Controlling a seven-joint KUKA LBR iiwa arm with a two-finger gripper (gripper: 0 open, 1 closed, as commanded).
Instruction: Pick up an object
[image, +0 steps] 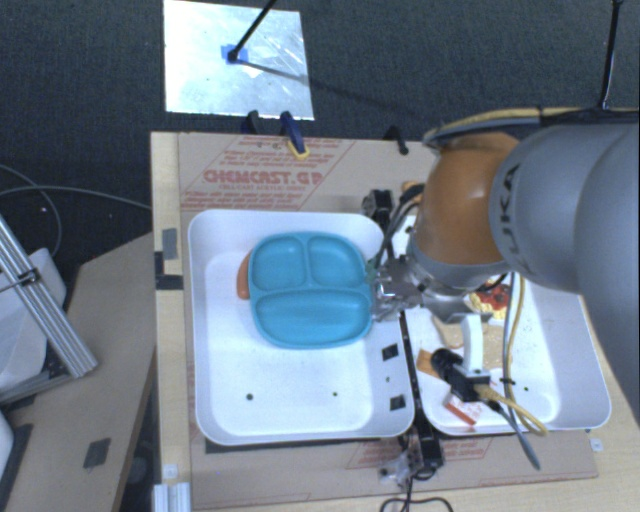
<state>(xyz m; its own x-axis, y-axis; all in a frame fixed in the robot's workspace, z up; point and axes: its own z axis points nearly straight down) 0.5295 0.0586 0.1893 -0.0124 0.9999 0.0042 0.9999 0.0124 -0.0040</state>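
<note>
I see the blue divided plate (308, 290) lying in the left bin (290, 400), directly left of my hand (385, 285), touching its right rim; whether the hand grips, I cannot tell.

Your bench (120, 300) is a pale wooden top carrying a brown board (262, 172) printed with red lettering. On that board you have two shallow white bins side by side, the left bin (290, 400) and the right bin (570, 390).

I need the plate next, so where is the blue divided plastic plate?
The blue divided plastic plate lies in the left white bin, toward its upper right, beside the gripper.
</note>
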